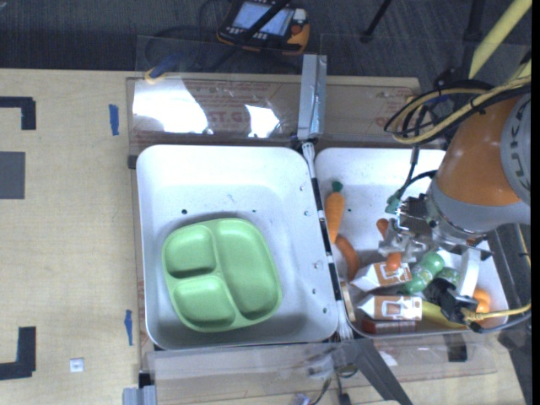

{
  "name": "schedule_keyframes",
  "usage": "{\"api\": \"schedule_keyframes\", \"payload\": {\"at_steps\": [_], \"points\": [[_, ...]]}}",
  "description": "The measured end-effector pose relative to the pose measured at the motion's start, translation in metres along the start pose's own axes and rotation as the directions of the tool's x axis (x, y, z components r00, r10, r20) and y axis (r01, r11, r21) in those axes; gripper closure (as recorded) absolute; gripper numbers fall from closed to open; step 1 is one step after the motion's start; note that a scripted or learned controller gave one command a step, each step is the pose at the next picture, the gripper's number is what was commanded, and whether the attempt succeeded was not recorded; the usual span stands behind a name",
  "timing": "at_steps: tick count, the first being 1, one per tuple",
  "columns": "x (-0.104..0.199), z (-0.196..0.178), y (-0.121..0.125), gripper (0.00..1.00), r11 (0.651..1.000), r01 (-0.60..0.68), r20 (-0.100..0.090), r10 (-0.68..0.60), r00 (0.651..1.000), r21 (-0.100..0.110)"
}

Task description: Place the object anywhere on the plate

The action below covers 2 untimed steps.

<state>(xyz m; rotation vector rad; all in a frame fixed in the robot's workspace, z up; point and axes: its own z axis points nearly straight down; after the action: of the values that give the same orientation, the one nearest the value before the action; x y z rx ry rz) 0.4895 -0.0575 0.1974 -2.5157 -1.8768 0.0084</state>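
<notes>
Gripper (403, 241) (grip unreadable) low amid right-bin clutter; plate (221, 272) sits unobstructed left.

Glossy green plastic plate (221, 272) in smooth white bin (160, 184); pale wooden bench (63, 226).

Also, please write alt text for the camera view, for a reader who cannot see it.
A grey and orange robot arm reaches down into the right bin, which holds toy food including a carrot. The left bin holds a green divided plate.
</notes>
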Motion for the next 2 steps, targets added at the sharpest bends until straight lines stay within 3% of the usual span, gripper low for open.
{"api": "schedule_keyframes", "payload": {"at_steps": [1,2], "points": [[0.091,-0.024,-0.039,1.0,0.99,-0.138,0.001,0.138,0.99,-0.001],[0.163,-0.034,-0.051,1.0,0.99,-0.138,0.002,0.138,0.99,-0.001]]}}
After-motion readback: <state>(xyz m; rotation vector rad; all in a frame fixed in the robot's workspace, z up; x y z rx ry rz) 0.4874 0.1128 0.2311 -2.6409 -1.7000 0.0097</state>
